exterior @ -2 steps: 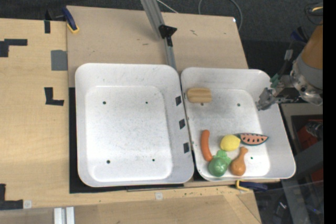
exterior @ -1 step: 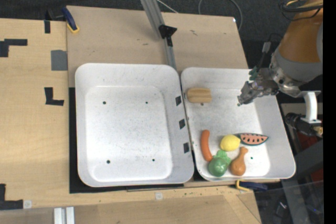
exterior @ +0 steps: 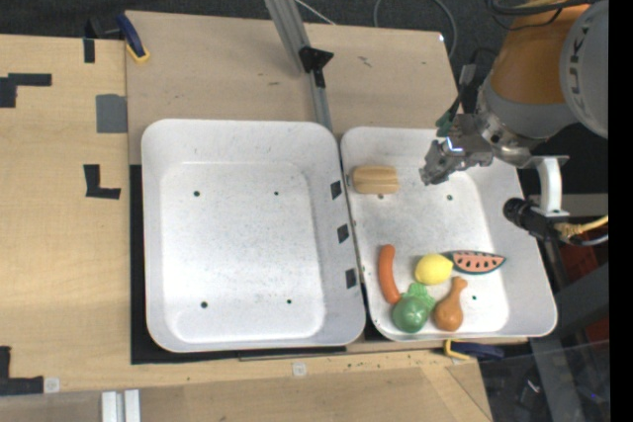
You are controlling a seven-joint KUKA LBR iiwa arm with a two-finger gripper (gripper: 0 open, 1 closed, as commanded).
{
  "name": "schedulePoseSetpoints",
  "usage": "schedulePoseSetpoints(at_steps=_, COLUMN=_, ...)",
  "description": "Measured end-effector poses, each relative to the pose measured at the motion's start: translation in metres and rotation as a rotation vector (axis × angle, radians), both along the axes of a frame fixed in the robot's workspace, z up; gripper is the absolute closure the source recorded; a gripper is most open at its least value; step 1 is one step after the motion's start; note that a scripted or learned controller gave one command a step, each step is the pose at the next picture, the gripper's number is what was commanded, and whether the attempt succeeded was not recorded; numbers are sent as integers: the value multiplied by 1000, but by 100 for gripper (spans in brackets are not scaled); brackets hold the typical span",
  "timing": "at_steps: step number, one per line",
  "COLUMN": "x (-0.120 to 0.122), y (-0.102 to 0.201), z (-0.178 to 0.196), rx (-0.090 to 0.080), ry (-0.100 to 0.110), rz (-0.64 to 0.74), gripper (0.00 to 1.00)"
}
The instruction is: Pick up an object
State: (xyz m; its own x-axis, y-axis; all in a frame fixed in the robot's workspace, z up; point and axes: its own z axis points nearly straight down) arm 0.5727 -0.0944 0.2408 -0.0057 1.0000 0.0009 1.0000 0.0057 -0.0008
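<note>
While hand (exterior: 436, 169) hovers | tips blurred, perhaps empty | bread roll (exterior: 375, 180) beside

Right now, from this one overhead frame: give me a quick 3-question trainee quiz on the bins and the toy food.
1. True or false: the gripper is over the right bin.
2. Which item lies nearest the gripper? A) bread roll B) lemon C) watermelon slice
3. Fill in: the orange carrot lies to the ____ of the lemon in the camera view.

Key
1. True.
2. A: the roll sits alone at the bin's far end, apart from the cluster with the green vegetable and the drumstick.
3. Left.
</note>
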Motion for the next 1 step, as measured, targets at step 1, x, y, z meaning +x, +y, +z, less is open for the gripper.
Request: schedulePoseSetpoints(at_steps=1, x=20, y=44, z=4, rx=1, ry=-1, rz=0, gripper=100)
